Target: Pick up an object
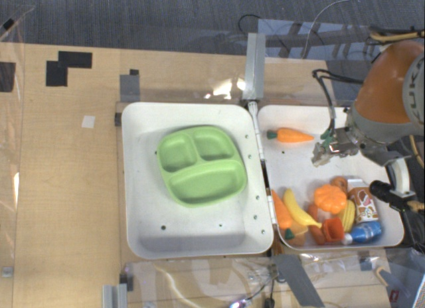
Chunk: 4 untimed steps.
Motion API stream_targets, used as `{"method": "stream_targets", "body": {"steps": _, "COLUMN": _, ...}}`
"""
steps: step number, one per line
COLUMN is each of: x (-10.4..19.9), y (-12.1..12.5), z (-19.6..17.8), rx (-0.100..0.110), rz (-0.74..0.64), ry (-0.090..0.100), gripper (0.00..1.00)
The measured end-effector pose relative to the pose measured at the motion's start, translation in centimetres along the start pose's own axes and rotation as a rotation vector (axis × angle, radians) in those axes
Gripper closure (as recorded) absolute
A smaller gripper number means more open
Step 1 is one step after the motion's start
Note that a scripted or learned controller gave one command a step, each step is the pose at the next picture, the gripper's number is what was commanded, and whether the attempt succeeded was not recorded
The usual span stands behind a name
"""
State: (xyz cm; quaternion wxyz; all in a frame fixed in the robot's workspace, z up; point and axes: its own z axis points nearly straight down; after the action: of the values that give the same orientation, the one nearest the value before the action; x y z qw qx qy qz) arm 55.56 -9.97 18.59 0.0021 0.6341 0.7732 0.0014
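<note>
White plastic forms both shallow bins on the pale wooden worktop (60,187). The left bin (143,233) carries a light green divided plastic plate (200,164) with three compartments, lying near the bin's middle. The right bin (292,157) holds the toy foods. A small orange plastic carrot with a green tip (290,136) lies alone near the far edge, pointing left and right. Along the near edge a cluster crowds together: a yellow plastic banana (299,209), a second orange carrot-like piece (281,210) against the left wall, a ribbed orange pumpkin (330,198), a brown-labelled packet (362,205), and a blue bottle-shaped piece (364,233) at the near right corner.

The grey arm with its orange band (392,91) reaches in from the right, and the hand (327,151) hangs over the right bin, between the lone carrot and the pumpkin cluster, just right of the carrot. Whether the hand is spread or pressed together cannot be told from this angle, and nothing is seen between its tips.
</note>
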Motion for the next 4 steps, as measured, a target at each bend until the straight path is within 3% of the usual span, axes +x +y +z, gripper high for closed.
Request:
{"method": "stream_targets", "body": {"steps": 1, "x": 0.6, "y": 2.3, "z": -2.6, "rx": 0.0, "rz": -0.146, "ry": -0.001, "gripper": 1.0}}
{"method": "stream_targets", "body": {"steps": 2, "x": 0.7, "y": 2.5, "z": -3.8, "rx": -0.006, "rz": -0.152, "ry": -0.004, "gripper": 1.0}}
{"method": "stream_targets", "body": {"steps": 3, "x": -2.2, "y": -3.3, "z": 0.8, "rx": 0.002, "rz": -0.162, "ry": 0.0, "gripper": 1.0}}
{"method": "stream_targets", "body": {"steps": 4, "x": 1.8, "y": 3.8, "z": -1.2, "rx": -0.001, "rz": -0.132, "ry": 0.0, "gripper": 1.0}}
